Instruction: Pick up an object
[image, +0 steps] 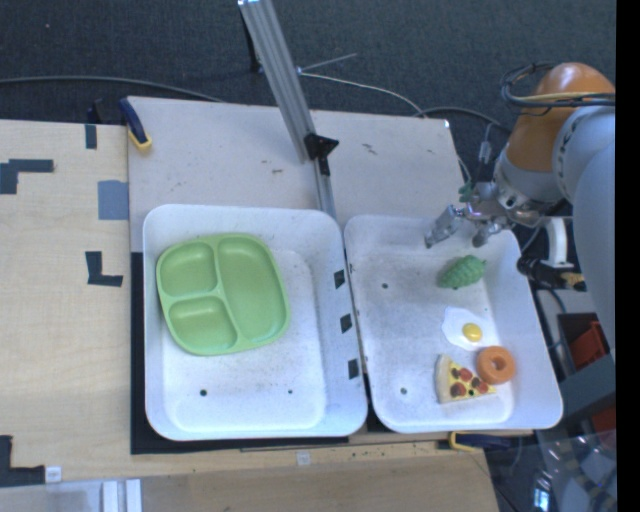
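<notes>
**Nothing picked yet – end effector hanging over the right bin**

My end effector (463, 230) sits above the top edge of the right bin (400, 330), w/ its two fingers spread apart and nothing between them. So no grasp so far; the whole pick is left to do, as far as I can judge.

Candidates, all in the right bin: a green leafy toy (462, 271) just below my fingers, nearest to me and apart from the others; a fried egg (464, 328) further down; then a donut (495, 364) touching or overlapping a pizza slice (458, 381) near the bottom corner. The left bin (240, 400) carries a green divided plate (222, 293), well apart from me.

Judgement: the green toy looks the obvious target, since it's closest & stands clear of its neighbours. Left to do: line up over it, drop down, close, lift. Can't tell how high I am above the bin floor from this angle. The egg & pizza look flat, prob. harder to pinch. The donut/pizza pair is crowded, so a grab there may nudge both.
</notes>
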